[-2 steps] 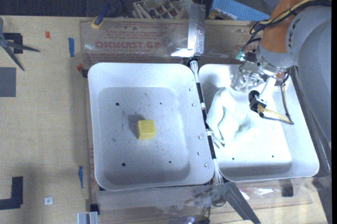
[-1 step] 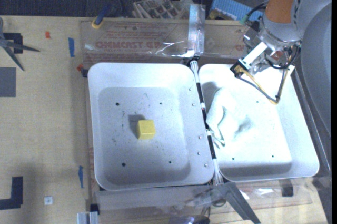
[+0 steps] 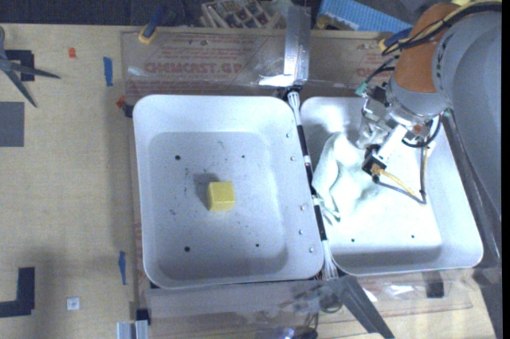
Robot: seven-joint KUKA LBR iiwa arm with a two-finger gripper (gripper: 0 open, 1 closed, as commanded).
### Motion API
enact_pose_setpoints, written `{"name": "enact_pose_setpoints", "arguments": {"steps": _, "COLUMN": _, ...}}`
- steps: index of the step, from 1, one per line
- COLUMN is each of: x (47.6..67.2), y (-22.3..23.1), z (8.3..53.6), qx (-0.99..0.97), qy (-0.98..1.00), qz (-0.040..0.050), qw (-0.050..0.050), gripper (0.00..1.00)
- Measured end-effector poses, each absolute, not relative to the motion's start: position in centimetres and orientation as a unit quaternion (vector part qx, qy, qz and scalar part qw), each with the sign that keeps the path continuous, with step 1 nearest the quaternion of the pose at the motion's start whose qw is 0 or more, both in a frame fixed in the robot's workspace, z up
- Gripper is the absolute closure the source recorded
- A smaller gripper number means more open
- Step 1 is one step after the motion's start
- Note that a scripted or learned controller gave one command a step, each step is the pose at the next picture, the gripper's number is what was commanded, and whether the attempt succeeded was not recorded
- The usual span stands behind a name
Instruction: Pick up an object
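Note:
A small yellow cube (image 3: pixel 221 195) lies near the middle of the left bin (image 3: pixel 159 130). A crumpled white cloth-like thing (image 3: pixel 336 174) lies along the left side of the right bin (image 3: pixel 414 242). My gripper (image 3: pixel 370 139) hangs low over the back of the right bin, just right of the top of the white thing. The grey arm with its orange band (image 3: pixel 418 68) comes in from the upper right. Whether the gripper touches the white thing is unclear.
A clear plastic panel (image 3: pixel 215 62) stands behind the bins, with a metal strip (image 3: pixel 297 50) at its middle. Boxes and cables clutter the bench beyond it. Bare wooden table (image 3: pixel 64 170) lies to the left of the bins.

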State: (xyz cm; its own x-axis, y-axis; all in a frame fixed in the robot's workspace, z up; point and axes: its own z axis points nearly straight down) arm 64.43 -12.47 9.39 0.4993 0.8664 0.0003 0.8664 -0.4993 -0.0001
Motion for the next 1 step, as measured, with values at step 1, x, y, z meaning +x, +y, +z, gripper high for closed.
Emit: {"name": "enact_pose_setpoints", "arguments": {"steps": 1, "x": 64.98, "y": -16.47, "z": 10.30, "qx": -0.865, "qy": -0.501, "qz": -0.0008, "qw": -0.001, "gripper": 1.00}}
